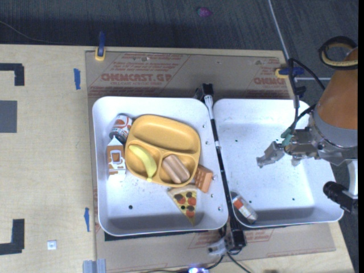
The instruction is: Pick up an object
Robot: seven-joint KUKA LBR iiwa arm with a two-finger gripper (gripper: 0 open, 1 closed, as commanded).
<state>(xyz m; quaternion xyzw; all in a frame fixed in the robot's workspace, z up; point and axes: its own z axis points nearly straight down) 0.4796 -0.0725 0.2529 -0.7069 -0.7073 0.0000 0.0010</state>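
We look down at a slant on a light wooden table (45,169) that carries a brown cardboard sheet (142,73) with two shallow white bins side by side on it.

The left bin (105,203) holds most of the objects. A yellow divided plate (162,132) sits near its middle, tilted slightly. In the plate's lower left compartment lies a toy banana (145,161); in the lower right compartment lies a toy hot dog (176,168). A small can with a red and white label (120,128) is just beside the plate's upper left edge, and below the can an orange and white carton (115,158) rests by the bin's left wall. A small orange-brown block (204,179) touches the plate's lower right edge. A toy pizza slice (186,202) lies near the bin's front wall, pointing down.

The right bin (256,118) has one object in it: a small cylinder with red and white markings (244,209), lying on its side in the lower left corner, close to the divide between the bins.

The grey arm with its orange band (341,98) reaches in from the right, over the right bin. Its gripper (266,159) points left above the bin's bare floor, well apart from the cylinder. Nothing is seen between its fingers, and we cannot tell whether they are spread or closed.
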